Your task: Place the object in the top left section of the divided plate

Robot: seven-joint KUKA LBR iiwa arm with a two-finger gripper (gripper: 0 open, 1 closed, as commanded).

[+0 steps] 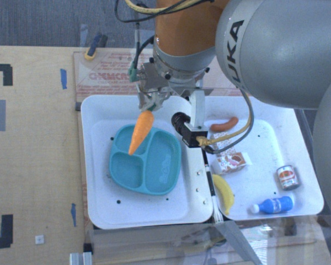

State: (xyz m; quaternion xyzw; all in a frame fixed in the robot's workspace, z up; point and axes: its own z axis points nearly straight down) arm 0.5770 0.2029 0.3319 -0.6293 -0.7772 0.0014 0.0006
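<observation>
While the carrot (140,131) hangs over the plate (146,162), the gripper (153,102) pinches its top

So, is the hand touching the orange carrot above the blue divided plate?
Touching. The camera view shows the hand closed on the thick top end of the orange carrot, which hangs tilted over the top left section of the blue divided plate.

Divided plate (146,167) in left bin (96,120); sausage (224,125), banana (225,193), can (287,176), bottle (273,205) in right bin (309,200).
</observation>
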